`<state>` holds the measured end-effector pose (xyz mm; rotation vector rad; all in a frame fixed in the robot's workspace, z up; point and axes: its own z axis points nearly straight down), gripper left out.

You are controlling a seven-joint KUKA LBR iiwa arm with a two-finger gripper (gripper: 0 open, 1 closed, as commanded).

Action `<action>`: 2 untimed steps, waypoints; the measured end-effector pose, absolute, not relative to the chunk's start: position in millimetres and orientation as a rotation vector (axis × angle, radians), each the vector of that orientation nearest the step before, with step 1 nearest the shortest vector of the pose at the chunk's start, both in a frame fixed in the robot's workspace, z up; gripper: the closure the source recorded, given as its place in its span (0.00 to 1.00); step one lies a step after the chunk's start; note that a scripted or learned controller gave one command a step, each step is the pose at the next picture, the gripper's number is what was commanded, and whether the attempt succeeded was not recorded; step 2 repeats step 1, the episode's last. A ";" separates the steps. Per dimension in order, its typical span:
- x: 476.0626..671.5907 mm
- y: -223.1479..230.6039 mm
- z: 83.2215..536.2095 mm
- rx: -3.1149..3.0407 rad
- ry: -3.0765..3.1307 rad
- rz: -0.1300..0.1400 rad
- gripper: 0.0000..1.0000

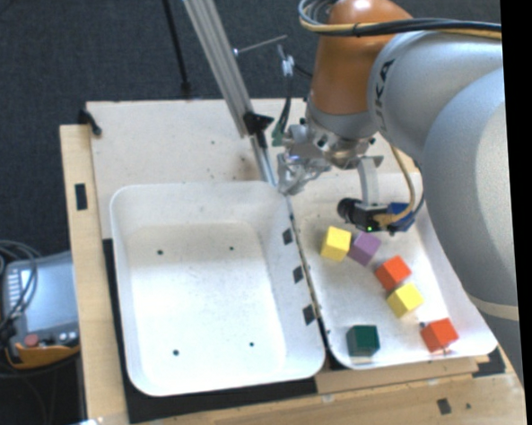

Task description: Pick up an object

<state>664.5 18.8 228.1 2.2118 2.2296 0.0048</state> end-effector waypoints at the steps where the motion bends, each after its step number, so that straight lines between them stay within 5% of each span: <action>1: 663.6 70.5 220.8 2.214 2.230 0.001 1.00; 2: 663.6 70.5 220.8 2.214 2.230 0.001 1.00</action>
